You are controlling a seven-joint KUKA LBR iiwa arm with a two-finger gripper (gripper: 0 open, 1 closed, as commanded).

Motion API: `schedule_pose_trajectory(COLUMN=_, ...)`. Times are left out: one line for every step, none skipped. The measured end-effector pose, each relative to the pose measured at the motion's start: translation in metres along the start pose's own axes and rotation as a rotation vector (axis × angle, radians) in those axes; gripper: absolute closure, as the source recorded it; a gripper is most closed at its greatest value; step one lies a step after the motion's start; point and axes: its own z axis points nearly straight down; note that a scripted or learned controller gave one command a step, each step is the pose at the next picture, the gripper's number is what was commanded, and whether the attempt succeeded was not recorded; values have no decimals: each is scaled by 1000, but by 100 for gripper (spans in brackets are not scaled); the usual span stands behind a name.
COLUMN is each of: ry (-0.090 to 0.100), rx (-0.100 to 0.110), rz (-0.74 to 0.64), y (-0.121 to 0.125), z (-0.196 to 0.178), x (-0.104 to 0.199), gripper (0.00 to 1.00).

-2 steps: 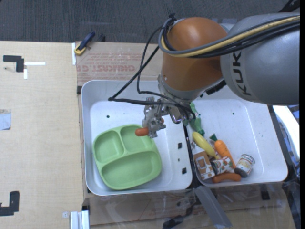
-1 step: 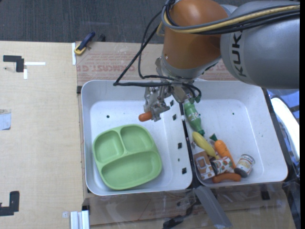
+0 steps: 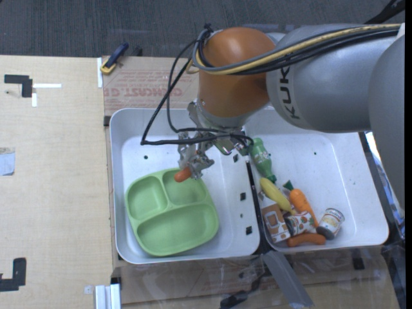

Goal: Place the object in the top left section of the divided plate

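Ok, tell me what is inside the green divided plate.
The green divided plate shows bare compartments. A small orange object sits at its upper rim beneath the end effector, which covers that edge, so whether it rests inside cannot be seen.

Bright, even overhead light, soft shadows in the white bins (image 3: 129, 172), slightly soft focus throughout.

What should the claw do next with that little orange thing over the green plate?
Probably shift a little toward the plate's small left section, then lower and release. The claw seems to hold a small orange object above the rim of the green divided plate, near the ridge between its two small sections.
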Motion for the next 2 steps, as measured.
schedule_pose_trajectory(ry=-2, rx=1, rz=-27, y=-19, z=3, x=-27, gripper=100)
schedule_pose_trajectory(ry=0, rx=0, rz=-112, y=20, z=3, x=24, gripper=100)
